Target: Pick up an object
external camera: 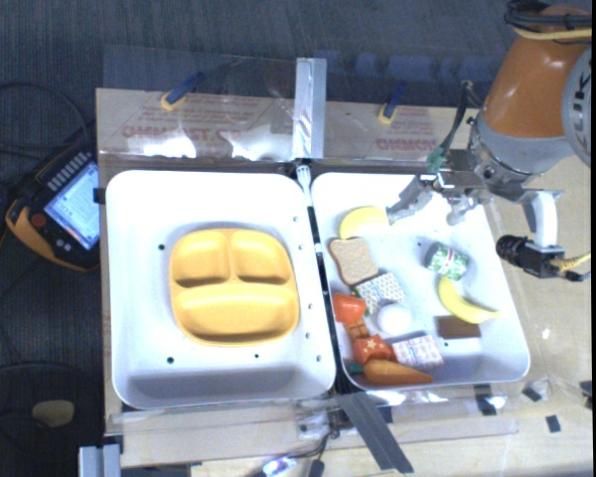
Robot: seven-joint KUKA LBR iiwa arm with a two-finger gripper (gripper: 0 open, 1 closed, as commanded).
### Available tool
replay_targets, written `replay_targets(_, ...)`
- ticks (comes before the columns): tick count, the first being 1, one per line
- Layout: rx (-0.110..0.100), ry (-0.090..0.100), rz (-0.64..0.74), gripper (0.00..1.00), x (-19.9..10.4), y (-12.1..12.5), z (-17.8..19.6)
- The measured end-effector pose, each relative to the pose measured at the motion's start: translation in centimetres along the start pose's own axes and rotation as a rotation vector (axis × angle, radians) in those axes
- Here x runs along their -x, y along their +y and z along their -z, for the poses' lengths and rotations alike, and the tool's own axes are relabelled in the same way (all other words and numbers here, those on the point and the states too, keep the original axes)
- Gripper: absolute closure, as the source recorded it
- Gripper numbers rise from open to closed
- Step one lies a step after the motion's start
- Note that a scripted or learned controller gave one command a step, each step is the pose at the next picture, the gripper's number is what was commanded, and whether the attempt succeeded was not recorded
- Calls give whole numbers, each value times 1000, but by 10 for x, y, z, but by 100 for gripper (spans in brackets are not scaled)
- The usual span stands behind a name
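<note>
One gripper (432, 204) I ran hung open, holding nothing; the can (445, 260) lay at five o'clock, nearest it.

The right bin (517, 361) is crowded along its left and near sides: a toast slice (353, 259), a white egg (394, 319), a carrot (395, 373) and small packets lie touching or just beside one another. A banana (464, 304) and a green can (446, 260) sit nearer the right wall, with bare floor between them. The yellow tray (234, 283) fills the left bin's (129, 266) middle, leaving open margins around it.
</note>
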State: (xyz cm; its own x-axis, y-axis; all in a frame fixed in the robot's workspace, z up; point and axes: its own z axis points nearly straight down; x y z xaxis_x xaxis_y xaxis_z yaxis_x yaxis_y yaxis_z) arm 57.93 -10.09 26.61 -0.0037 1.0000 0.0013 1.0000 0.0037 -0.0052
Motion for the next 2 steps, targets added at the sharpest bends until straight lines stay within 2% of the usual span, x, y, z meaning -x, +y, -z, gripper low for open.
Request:
replay_targets(1,-1,0,-54,0,52,-19,-130)
replay_targets(2,2,-1,-7,0,112,-8,-123)
